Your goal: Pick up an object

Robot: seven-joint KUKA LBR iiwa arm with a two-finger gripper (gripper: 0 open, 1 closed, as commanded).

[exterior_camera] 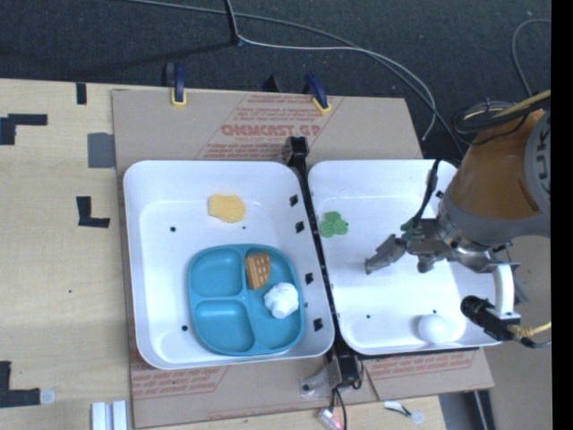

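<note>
Arm: your grey arm with its orange band [501,173] reaches in from the right and hangs over the right bin [358,173].

Claw: your gripper [378,260] points left across the middle of the right bin. One dark finger juts out toward the bin's centre; the pictures do not let you tell how far apart the fingers stand, and you can see nothing lodged between them. Treat it as holding nothing.

Nearest candidates: a small green piece [334,224] lies on the right bin's floor near the divider, up and left of the claw tip and apart from it. A white ball [438,328] sits near the front wall of the same bin, below and right of the claw, also apart.

Left bin: the left bin [148,240] bears a blue compartment tray [210,330]. A tan waffle-like piece [258,270] rests in the tray's upper right compartment, with a white crumpled lump [281,300] just below it, apparently in the same compartment. A yellow piece [226,208] lies on the bin floor above the tray.

Done so far: judging by this moment, only the approach. The claw is over the right bin, yet every object rests on a floor or tray.

Left to do: choose a target, likely the green piece or the white ball since they share the claw's bin, come down around it, close, and lift. None of that shows as done.

Risk: the ball may roll away when touched; the green piece looks flat and hard to grasp.
</note>
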